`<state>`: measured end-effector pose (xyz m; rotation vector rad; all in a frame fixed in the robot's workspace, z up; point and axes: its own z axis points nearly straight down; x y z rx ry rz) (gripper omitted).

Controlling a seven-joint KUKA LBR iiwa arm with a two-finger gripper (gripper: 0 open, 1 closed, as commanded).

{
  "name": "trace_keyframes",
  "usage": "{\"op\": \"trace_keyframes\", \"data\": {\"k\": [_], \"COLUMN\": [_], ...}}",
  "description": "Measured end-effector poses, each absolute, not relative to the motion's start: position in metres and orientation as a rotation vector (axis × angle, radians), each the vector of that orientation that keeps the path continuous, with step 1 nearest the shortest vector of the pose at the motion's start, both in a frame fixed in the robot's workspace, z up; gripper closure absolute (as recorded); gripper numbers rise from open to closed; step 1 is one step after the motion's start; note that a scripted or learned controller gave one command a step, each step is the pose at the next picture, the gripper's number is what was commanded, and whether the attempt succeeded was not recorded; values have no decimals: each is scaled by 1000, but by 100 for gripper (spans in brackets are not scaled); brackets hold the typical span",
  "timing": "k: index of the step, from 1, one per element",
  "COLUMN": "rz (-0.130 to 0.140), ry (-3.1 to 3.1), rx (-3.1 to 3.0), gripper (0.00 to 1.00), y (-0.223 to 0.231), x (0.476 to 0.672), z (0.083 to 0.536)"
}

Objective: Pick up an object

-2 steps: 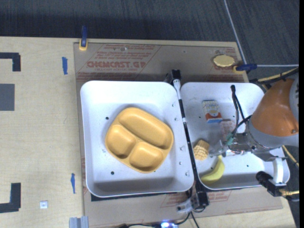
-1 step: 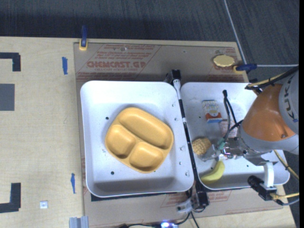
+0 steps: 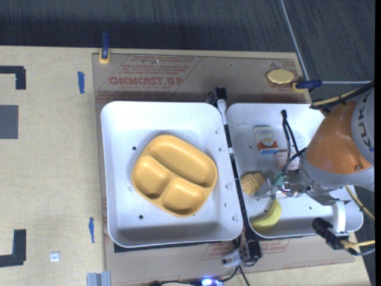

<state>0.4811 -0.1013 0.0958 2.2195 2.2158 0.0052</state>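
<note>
Reaching in from the right, the arm (image 3: 342, 145) sets its gripper (image 3: 280, 186) low in the right bin (image 3: 297, 115), just above a curved yellow banana (image 3: 268, 214); whether it is apart or together cannot be told. A bumpy corn cob (image 3: 252, 183) lies beside it. A glossy three-part yellow tray (image 3: 173, 174) fills the left bin (image 3: 119, 159).

Glossy yellow plastic tray (image 3: 174, 174) in smooth white bin (image 3: 113, 159); matt wooden bench (image 3: 47, 159).

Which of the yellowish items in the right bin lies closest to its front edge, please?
The banana, curved against the front wall; the corn lies farther back, beside the divider.
</note>
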Motion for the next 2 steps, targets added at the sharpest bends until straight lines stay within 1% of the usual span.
{"op": "trace_keyframes", "data": {"k": [1, 2], "rz": [3, 7], "ry": [2222, 2221], "rx": [2219, 2215], "gripper": [100, 100], "y": [-31, -31], "x": [493, 495], "z": [185, 195]}}
